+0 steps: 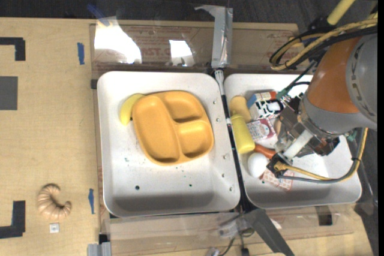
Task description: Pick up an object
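The tool (pixel 281 156) hangs low inside the right bin (pixel 336 189), among the clutter there; I cannot tell its state. Just left of the tool lie a white egg-like object (pixel 257 164), an orange carrot-like piece (pixel 264 150) and a yellow tube (pixel 243 133); the left bin (pixel 114 129) holds an orange divided tray (pixel 171 126) over a banana (pixel 127 106).

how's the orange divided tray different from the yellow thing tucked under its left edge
The orange divided tray is broad, has three compartments and lies fully in view; the yellow thing is smaller, plain and mostly hidden beneath the tray's left edge. The tray is orange-yellow, the other a brighter lemon yellow. Both sit in the left bin.
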`<state>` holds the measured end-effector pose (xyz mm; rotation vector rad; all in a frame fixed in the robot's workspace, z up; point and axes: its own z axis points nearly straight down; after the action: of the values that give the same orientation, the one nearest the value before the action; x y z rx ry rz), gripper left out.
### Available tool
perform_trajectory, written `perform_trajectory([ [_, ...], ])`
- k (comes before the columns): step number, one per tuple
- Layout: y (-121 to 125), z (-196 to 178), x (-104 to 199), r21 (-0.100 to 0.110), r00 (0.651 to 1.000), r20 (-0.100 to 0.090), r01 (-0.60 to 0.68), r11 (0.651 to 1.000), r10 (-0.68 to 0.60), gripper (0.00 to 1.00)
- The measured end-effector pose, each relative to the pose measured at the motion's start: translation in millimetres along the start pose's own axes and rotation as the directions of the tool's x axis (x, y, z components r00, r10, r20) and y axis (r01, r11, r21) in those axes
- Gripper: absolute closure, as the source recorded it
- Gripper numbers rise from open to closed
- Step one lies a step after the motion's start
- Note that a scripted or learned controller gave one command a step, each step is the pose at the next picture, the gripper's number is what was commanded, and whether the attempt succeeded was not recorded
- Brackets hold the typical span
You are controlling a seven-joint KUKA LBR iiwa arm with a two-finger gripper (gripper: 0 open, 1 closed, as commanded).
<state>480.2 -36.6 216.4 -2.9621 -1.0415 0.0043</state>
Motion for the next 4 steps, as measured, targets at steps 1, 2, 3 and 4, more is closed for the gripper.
perform_trajectory([
  [1,0,0,0,0.0,1.0,0.001,0.0,1.0,0.0,0.0],
  [2,60,33,70,0.0,0.99,0.001,-0.141,0.99,0.141,0.0],
  [3,27,33,12,0.003,0.89,0.003,-0.456,0.89,0.456,0.0],
  [4,27,33,13,0.002,0.89,0.003,-0.456,0.89,0.456,0.0],
])
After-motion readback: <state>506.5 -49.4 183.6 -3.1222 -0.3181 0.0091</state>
